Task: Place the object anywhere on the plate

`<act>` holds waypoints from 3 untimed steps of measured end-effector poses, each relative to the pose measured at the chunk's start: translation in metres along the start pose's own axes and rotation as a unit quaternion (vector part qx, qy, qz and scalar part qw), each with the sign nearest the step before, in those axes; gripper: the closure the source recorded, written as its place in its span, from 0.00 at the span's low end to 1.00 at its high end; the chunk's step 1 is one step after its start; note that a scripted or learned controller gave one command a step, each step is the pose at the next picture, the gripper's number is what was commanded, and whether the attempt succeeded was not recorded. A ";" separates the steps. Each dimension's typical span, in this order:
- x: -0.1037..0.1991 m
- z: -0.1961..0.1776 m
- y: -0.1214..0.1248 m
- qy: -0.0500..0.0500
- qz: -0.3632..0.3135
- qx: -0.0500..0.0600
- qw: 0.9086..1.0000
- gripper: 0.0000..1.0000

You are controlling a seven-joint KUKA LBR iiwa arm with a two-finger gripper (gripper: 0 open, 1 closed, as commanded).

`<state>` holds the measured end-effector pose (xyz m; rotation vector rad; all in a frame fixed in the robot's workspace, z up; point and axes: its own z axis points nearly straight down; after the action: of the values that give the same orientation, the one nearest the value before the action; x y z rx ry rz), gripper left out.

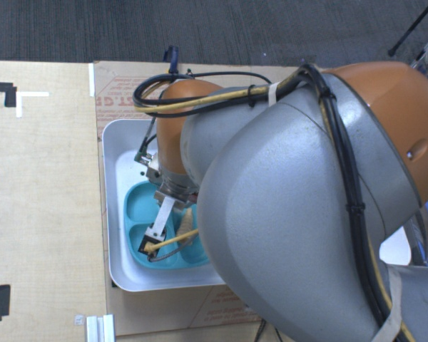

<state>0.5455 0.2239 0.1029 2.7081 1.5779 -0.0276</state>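
A teal plate [139, 209] with divided sections lies in the left white bin [118, 262]. My gripper [175, 189] hangs low over the plate's middle, reaching in from the right under the orange wrist band. A small tan object [188, 224] peeks out just right of the gripper, over the plate's right part. I cannot tell whether it rests on the plate or is held. The arm's bulk hides the right side of the plate.
The large grey and orange arm [307, 212] covers the right of the bin and everything beyond it. Brown cardboard [118, 95] lies under the bin. A pale wooden bench top [43, 191] stretches to the left.
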 end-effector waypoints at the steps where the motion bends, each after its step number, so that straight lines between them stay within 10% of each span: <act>1: -0.009 -0.119 -0.022 0.008 0.237 0.001 0.971 1.00; 2: 0.000 -0.225 0.029 0.009 0.307 0.001 0.952 1.00; 3: -0.002 -0.163 -0.005 0.007 0.307 0.002 0.952 1.00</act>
<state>0.5419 0.2274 0.2658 3.0665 0.6707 -0.0066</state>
